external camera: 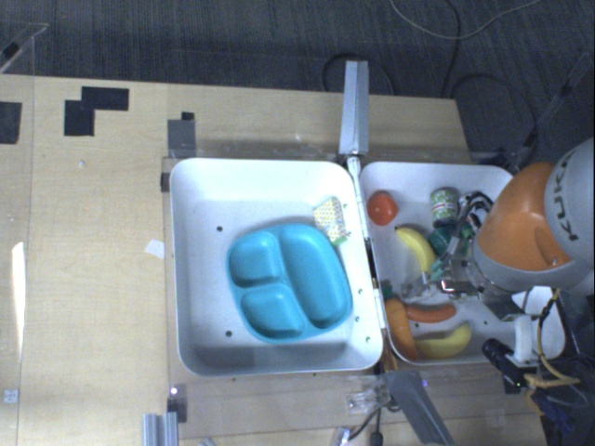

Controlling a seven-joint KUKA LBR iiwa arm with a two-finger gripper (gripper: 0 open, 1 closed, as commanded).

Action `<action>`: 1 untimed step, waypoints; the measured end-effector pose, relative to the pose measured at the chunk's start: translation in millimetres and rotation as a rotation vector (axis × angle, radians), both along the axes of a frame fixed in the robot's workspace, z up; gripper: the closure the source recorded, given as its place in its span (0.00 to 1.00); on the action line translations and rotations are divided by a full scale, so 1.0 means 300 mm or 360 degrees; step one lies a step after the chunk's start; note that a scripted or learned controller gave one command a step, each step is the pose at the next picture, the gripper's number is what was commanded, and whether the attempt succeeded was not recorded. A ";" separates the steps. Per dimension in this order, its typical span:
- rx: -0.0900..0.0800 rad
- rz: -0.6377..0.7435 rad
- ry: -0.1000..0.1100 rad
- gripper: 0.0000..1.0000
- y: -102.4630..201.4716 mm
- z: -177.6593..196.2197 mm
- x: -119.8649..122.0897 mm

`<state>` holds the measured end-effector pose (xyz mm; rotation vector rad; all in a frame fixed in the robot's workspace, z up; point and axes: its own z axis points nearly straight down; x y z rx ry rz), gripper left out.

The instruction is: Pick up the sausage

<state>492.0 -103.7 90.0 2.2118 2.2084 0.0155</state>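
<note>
The sausage (430, 312), reddish-brown and lying flat, rests in the right bin (493, 177) near its front. My gripper (442, 281) hangs just above and behind the sausage, low over the bin, with the orange band of the arm (525, 230) to its right. Nothing shows in the gripper's grasp. The arm hides the right part of this bin.
Around the sausage lie a yellow banana (444, 343) in front, an orange piece (398, 323) to the left, a second banana (415, 246), a red tomato (381, 208) and a can (445, 202). The left bin (195, 249) holds a blue divided tray (290, 282).
</note>
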 end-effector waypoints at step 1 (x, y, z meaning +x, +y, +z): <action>0.0000 0.0000 0.0000 0.00 0.000 0.000 0.000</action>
